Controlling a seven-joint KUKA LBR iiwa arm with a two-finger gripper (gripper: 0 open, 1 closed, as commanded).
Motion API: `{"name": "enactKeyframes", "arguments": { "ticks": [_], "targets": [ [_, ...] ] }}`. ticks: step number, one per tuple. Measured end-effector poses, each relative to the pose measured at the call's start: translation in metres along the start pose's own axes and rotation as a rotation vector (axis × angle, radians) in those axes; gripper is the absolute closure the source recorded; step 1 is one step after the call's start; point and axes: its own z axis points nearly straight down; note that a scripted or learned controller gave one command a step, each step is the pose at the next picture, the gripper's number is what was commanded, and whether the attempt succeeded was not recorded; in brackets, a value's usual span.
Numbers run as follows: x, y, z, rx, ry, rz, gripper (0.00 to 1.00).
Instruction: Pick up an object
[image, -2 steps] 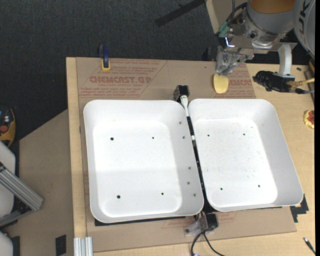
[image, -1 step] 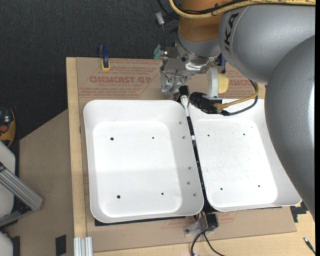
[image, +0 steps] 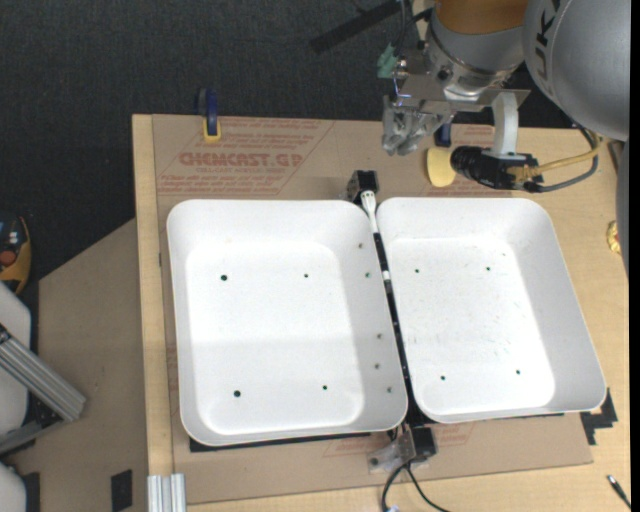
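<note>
Camera view: my end effector (image: 405, 130) hangs over the tabletop (image: 260, 150), past the far edge of the right bin (image: 480, 320), near the seam where it meets the left bin (image: 270, 340). I cannot tell whether it is open or closed, nor where a thing to pick up lies.

- arm (image: 560, 40): cut off by the top and right edges, wrist end and orange band in frame.
- gripper (image: 405, 130): small and blurred against the board, tip details unclear.
- brown board (image: 250, 150): small red print under "CHEMCAST GP" too small to read; its middle is hidden under the left bin (image: 270, 330) and right bin (image: 470, 330).
- aluminium rail (image: 40, 375): cut by the left edge.
- orange-and-black item (image: 10, 250): mostly out of frame at left, cannot identify.
- black cable (image: 400, 490): runs off the bottom edge.
- brass-coloured piece (image: 612, 237): too small to tell.
</note>
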Motion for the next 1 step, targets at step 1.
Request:
{"name": "enactKeyframes", "arguments": {
  "ticks": [1],
  "targets": [
    [0.0420,-0.0034,0.0591,0.016,0.002,-0.009,1.00]
  ]
}}
